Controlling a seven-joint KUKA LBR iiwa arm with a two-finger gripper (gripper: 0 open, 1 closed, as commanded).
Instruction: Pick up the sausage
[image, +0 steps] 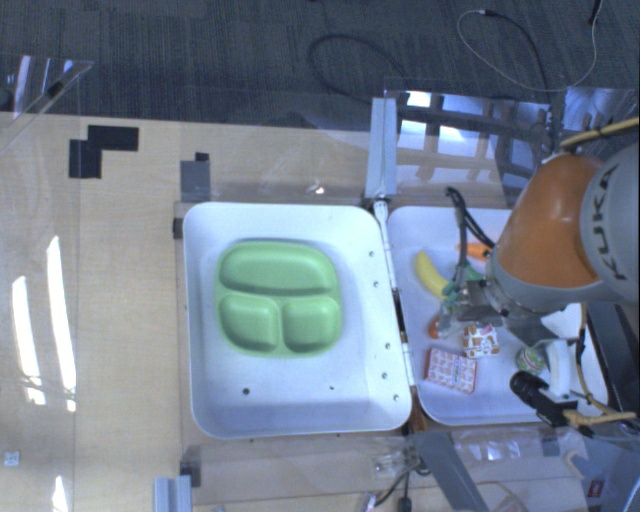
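Observation:
My gripper (462, 302) reaches down into the right bin (430, 400), under the grey arm with its orange band (548, 228). Just below and left of the gripper a small reddish-brown piece (437, 327) pokes out; it may be the sausage, but most of it is hidden by the gripper. I cannot tell whether the gripper touches it.
A yellow banana (430, 272) lies up and left of the gripper, with an orange item (476, 250) behind it. A small patterned cube (481, 342) and a pink patterned box (451, 369) lie below. The left bin (205, 300) holds a green divided plate (279, 297).

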